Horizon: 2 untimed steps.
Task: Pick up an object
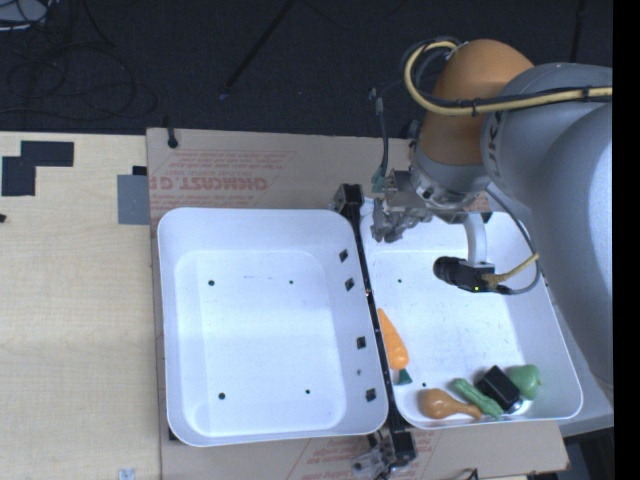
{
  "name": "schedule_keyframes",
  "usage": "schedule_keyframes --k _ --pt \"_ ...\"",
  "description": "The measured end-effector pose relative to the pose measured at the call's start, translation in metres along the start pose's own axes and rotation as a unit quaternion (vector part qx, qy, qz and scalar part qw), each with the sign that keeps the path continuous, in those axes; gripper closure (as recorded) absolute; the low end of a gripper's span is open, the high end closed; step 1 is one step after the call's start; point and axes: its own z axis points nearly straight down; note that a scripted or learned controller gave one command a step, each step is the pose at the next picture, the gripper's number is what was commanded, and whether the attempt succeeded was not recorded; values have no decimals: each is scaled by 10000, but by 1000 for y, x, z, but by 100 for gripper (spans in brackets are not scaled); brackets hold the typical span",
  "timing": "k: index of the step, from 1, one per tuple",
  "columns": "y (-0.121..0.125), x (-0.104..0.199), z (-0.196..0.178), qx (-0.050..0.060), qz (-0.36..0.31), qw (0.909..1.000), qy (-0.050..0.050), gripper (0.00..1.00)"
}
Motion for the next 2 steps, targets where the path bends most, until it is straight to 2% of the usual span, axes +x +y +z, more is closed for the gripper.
schedule_keyframes --k 1,2 --pt "-13 64 -110 -21 -10 10000 8 100" --pt "0 127 -96 31 7 10000 -7 100"
